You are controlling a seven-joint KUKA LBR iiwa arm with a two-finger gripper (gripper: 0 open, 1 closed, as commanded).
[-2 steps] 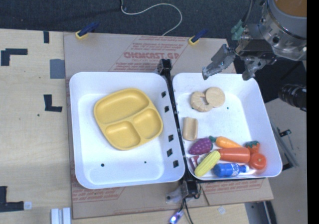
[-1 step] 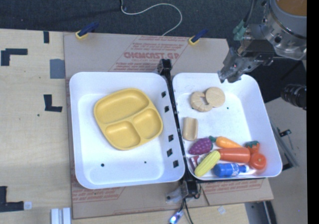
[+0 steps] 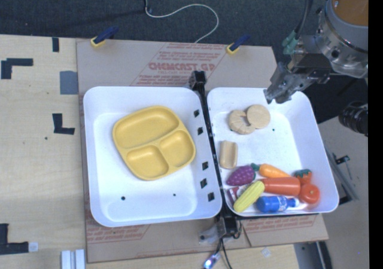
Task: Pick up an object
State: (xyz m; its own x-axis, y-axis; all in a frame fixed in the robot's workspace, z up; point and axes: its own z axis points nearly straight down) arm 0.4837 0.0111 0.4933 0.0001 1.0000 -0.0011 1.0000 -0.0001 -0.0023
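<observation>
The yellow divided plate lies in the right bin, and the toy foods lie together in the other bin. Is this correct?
Not quite. The camera view shows the yellow divided plate in the left bin, not the right one. The toy foods, such as the corn and carrot, lie together in the right bin.

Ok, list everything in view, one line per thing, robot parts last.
divided plate: 1, yellow, in the left bin
left bin: 1, white, left on the bench
right bin: 1, white, right on the bench
round cookies: 2, tan, touching, far part of right bin
bread piece: 1, beige, by the right bin's left wall
grapes: 1, purple, near part of right bin
carrot: 1, orange, right of the grapes
corn: 1, yellow, near left corner
bottle: 1, blue, near edge
tomato: 1, red, near right corner
clamps: 2, blue-yellow, on the cardboard's far edge
cable: 1, white, behind the bench
arm: 1, grey and orange, upper right
tool: 1, dark, above the right bin's far edge
</observation>
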